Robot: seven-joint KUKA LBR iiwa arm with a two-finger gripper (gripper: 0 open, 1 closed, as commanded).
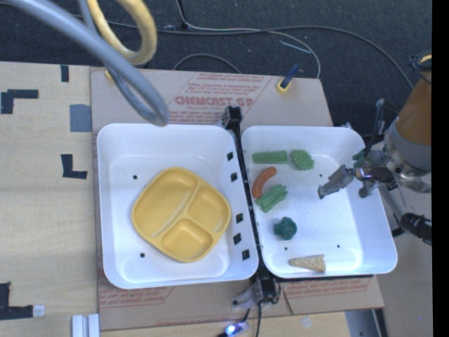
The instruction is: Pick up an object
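1. Left bin [112,188]: holds a yellow divided plate [181,213], lying flat and tilted in plan. It is well apart from my reach, so I judge it no candidate this round.
2. Right bin [379,258]: the pickable stock, loosely scattered. A green stick [269,157] and a green textured piece [302,160] lie at the far side; an orange sausage [263,180] touches a green ridged piece [272,197]; below them a dark green broccoli-like lump [285,227]; near the front wall a tan wedge [308,262].
3. My claw [335,184]: low over the right bin's right part, above bare floor, nothing between its fingers. How far it gapes I cannot tell; one finger reads clearly, the rest blurs into the wrist.
4. Hidden: my arm is cut off at the right edge.
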